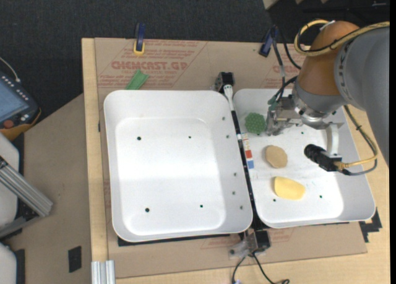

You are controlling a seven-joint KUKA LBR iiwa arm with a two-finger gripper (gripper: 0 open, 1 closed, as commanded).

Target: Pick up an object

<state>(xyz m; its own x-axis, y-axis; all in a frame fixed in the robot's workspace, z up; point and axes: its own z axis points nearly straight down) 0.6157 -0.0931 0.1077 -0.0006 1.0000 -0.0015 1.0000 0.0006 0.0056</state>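
Gripper (276, 120) is low in the right bin (337, 205), at the bin's upper-left part. Can't tell whether it's open or closed; wrist hardware hides that from this angle. Nothing visibly held.

Just to its left, touching or nearly so (can't tell which), sits a green bumpy object (253, 122), close to the rim btwn the two bins. Arm (368, 66) comes in from the right, grey, w/ the orange band (325, 60) above the wrist, wrist pointing down into the bin.

Other things in the same bin: a tan oval object (276, 156) below the gripper, apart from it, and a yellow lump (289, 188) lower still, near the tan one but not touching. Both lie in the open, w/ nothing over them.

Left bin (167, 171) is beside the right one, rims touching. Both bins rest on a cardboard sheet (185, 57) w/ red print. A blue clamp (140, 35) grips the sheet's top edge at left, a second clamp (268, 40) further right. A green strip (136, 80) lies on the cardboard just above the left bin's top-left corner.
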